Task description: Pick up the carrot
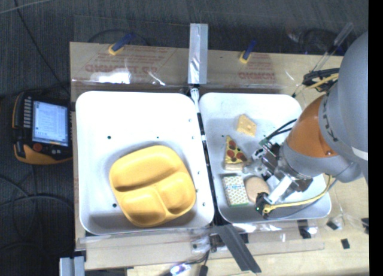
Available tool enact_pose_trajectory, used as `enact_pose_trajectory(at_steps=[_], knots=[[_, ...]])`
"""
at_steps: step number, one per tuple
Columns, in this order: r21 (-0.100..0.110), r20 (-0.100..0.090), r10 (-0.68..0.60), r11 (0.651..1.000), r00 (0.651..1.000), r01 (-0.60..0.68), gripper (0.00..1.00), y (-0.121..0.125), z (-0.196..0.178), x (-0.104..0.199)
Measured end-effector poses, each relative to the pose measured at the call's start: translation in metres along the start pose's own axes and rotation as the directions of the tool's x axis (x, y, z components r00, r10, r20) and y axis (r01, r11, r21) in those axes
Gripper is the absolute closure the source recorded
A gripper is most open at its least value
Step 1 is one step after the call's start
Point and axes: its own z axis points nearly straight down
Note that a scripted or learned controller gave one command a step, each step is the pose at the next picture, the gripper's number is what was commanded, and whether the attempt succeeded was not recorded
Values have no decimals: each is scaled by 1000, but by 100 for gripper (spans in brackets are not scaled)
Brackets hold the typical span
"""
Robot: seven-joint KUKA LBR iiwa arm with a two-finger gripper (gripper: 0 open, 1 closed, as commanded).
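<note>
My gripper (267, 173) is low over the right bin (287, 102), near its front middle, with the grey arm and its orange band coming in from the right. Its body covers what lies directly beneath it. A tan rounded piece (254, 184) lies right against the gripper's left side. Next to that sits a green and white block (234, 190). A pizza slice (234, 152) lies further back, and a yellow cheese wedge (246, 124) behind that.
The left bin (96, 119) holds a yellow divided plate (153, 184) towards its front. A ridge (202, 143) separates the two bins. A handheld control pendant (45, 126) rests off the bench to the left.
</note>
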Motion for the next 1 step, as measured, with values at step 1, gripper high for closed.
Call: enact_pose_trajectory(at_steps=[1], knots=[[-2,16,394,919,919,-394,0,54,-83,-38]])
